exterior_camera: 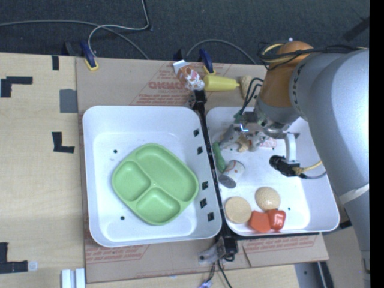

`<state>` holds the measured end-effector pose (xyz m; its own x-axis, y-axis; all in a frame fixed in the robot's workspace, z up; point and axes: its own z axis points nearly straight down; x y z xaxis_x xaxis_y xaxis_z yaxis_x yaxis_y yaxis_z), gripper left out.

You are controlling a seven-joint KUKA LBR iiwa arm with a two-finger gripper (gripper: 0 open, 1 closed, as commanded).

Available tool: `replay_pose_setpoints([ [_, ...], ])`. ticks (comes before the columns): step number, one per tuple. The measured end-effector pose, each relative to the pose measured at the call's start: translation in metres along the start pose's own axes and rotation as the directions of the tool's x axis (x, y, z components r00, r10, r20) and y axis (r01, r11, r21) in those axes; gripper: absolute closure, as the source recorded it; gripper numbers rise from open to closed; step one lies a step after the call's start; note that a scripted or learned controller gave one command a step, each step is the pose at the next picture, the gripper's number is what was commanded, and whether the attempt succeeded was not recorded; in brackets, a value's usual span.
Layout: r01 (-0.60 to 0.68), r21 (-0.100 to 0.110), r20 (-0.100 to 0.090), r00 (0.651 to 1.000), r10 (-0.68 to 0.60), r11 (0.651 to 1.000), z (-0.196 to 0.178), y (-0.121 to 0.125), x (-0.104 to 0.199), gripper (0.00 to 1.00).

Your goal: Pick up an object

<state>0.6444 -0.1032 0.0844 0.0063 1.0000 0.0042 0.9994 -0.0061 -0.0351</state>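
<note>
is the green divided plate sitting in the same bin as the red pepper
No, the green divided plate lies in the left bin, while the red pepper lies in the right bin.

Both bins (96, 161) are white. The divided plate (155, 183) is pale green. Two tan round pieces (238, 209) sit near a red-orange toy (266, 221). The arm (336, 107) is grey with an orange band (277, 83). A yellow object (220, 83) lies on brown cardboard (132, 80).

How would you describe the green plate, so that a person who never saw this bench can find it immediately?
Look at the left white bin, the one away from the arm. The green plate lies flat on its floor, slightly turned. It is pale green with three compartments and rounded corners, unlike the small objects in the other bin.
</note>
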Motion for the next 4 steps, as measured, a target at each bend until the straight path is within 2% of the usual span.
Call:
replay_pose_setpoints([
  [1,-0.008,0.035,-0.001,1.000,0.008,0.999,0.0014,0.0116,0.0000,0.00],
  [4,-0.008,0.033,0.001,1.000,0.008,0.999,0.0018,0.0117,0.0005,0.00],
])
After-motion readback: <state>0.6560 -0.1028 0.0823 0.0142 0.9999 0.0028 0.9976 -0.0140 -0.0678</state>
